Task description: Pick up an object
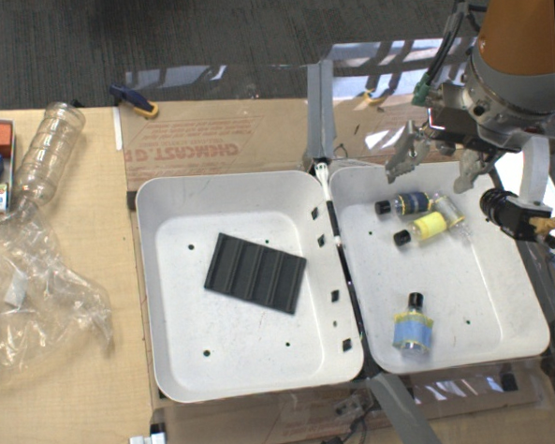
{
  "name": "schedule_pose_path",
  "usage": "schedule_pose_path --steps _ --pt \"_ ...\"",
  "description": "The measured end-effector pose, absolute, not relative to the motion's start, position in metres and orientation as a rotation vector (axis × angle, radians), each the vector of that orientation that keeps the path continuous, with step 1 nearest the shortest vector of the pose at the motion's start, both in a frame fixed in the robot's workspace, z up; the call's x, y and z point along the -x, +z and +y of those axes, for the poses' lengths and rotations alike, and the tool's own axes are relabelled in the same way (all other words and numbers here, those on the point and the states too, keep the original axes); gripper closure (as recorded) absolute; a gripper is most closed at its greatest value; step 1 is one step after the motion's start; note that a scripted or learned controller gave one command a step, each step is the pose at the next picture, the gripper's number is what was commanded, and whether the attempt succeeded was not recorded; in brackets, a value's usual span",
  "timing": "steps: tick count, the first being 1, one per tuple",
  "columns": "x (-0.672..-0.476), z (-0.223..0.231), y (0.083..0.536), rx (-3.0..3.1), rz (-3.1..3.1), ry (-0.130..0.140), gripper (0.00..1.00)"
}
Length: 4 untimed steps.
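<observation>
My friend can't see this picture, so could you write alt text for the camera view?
A robot arm's open gripper hangs over the right bin, above three small bottles: dark blue, yellow, light blue. The left bin holds a dark ribbed block.

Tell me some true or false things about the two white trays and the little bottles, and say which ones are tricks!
1. The dark ribbed block lies in the left bin. True.
2. The right bin holds three small bottles. True: a dark blue one, a yellow one and a light blue one.
3. The gripper is squeezing the yellow bottle. False: its fingers are open and hang above the bin's far edge, holding nothing.
4. The light blue bottle touches the yellow one. False: it lies apart, nearer the bin's front edge.
5. The big clear plastic bottle is inside the left bin. False: it lies on the bench, left of the bins.
</observation>
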<state>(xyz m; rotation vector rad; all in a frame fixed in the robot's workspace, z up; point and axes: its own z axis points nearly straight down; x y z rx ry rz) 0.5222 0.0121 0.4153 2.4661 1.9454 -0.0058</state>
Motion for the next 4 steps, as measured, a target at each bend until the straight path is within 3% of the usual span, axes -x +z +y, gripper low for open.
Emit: schedule_pose_path --steps 1,2,3,4 --pt "-0.480 0.072 0.278 -2.452 1.967 -0.010 0.00" --pt "-0.489 0.039 0.408 -2.534 1.856 -0.006 0.00" --pt "-0.490 0.099 0.223 -2.276 2.169 -0.009 0.00" --pt "-0.514 0.153 0.283 -2.467 1.945 -0.007 0.00"
